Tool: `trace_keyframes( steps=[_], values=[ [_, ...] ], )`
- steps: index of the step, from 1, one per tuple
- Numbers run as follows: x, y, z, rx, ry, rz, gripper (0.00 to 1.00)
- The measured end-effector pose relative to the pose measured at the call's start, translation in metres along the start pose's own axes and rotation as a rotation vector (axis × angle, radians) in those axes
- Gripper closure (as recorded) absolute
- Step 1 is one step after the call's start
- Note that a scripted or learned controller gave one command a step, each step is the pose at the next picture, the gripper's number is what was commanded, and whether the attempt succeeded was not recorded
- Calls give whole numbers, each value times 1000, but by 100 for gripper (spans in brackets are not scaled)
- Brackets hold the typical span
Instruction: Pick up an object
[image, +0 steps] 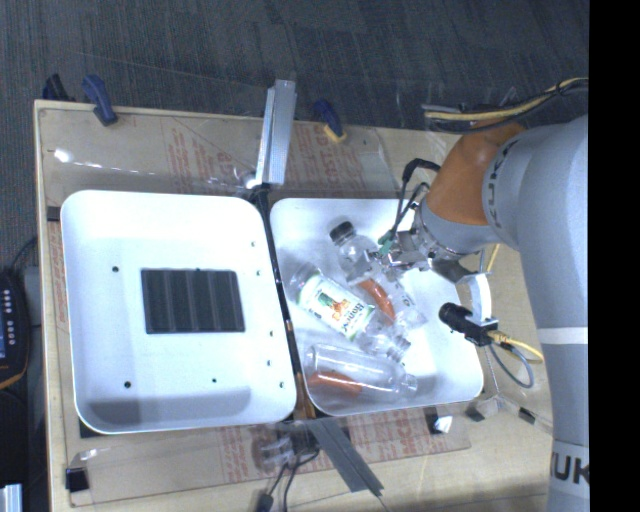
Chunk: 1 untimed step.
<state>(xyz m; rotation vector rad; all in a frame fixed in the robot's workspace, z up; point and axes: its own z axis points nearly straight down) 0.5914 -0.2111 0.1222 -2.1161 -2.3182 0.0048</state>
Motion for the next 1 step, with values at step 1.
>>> trace_keyframes(
  steps=[1],
  values=[
    [45, -10, -69, -1, 1, -28, 100]
  ],
)
